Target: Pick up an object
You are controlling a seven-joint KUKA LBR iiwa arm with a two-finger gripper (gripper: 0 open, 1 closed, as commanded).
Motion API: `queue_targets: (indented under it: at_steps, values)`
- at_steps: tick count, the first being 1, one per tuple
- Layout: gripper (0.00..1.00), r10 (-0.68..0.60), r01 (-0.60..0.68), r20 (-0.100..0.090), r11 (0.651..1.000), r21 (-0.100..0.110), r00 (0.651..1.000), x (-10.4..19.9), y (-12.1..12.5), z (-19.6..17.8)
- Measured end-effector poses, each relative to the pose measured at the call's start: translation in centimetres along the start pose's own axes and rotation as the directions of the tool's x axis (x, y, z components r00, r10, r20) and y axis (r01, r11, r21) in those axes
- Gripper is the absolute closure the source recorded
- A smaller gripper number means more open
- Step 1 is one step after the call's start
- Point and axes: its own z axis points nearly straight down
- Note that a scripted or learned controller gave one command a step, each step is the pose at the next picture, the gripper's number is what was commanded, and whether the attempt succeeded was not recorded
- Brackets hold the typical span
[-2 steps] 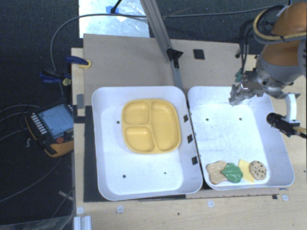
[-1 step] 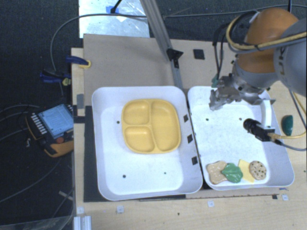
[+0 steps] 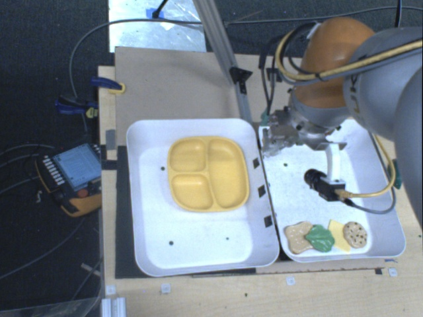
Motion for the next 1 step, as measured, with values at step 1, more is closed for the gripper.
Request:
queue_targets:
  at_steps: [1]
  values:
    - [1.0, -0.001, 0.001, 0.0, 1.0, -0.001, 1.0, 5.57, -1.3, -0.7]
